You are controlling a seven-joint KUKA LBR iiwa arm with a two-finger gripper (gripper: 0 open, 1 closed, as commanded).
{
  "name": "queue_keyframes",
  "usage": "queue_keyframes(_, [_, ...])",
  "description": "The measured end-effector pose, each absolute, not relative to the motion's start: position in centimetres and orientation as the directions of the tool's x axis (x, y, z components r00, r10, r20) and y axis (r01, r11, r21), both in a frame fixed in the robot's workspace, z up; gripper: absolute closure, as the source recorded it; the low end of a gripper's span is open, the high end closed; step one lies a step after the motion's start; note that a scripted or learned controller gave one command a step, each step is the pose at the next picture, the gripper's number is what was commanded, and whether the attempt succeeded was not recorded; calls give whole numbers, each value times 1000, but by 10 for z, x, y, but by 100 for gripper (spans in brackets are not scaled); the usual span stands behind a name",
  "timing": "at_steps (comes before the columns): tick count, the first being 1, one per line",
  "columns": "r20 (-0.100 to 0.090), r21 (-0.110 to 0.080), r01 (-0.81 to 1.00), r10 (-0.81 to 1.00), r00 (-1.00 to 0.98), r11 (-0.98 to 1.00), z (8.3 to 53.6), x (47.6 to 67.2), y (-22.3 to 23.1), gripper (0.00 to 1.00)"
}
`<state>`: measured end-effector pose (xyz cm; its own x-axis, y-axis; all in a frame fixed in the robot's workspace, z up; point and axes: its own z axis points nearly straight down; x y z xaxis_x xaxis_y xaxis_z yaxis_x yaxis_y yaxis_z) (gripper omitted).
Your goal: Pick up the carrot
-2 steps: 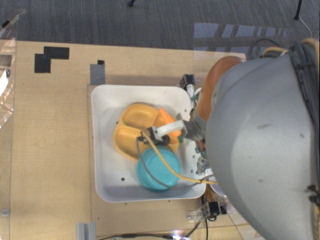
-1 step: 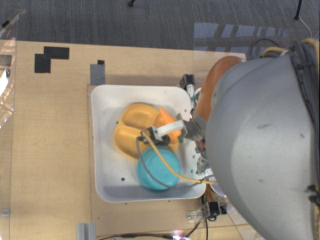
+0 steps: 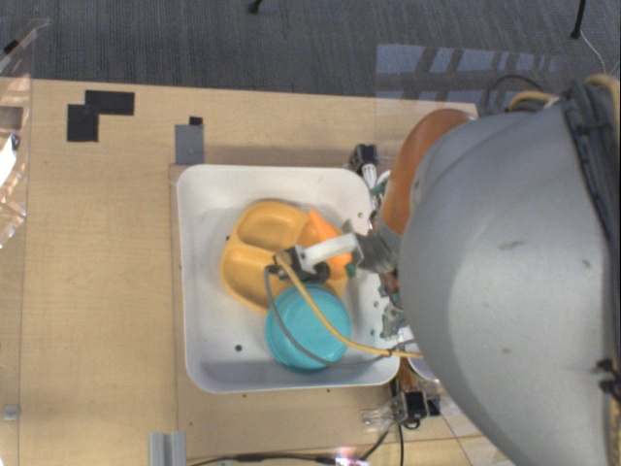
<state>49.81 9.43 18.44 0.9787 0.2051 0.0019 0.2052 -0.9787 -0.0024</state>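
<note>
Wood surface carries the white bin (image 3: pixel 194 260). Grey arm (image 3: pixel 514 289) looms nearest, covering the right side. Gripper (image 3: pixel 367 250) sits low in the bin (grip state: cannot tell). Teal bowl (image 3: pixel 309 330) at the near edge, yellow pieces (image 3: pixel 257 250) behind it. Carrot (image 3: pixel 322 229) lies farther back, against the yellow pieces, just beside the gripper. Judged: gripper at the carrot, lift not yet done.

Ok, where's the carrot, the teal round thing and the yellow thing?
carrot (image 3: pixel 321 229), camera view, orange upper end
teal round thing (image 3: pixel 296 340), camera view, its top
yellow thing (image 3: pixel 250 250), camera view, its left side
</note>
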Motion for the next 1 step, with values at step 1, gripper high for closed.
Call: queue_keyframes(1, [2, -2, 205, 205, 979, -979, 184, 498, 94, 0])
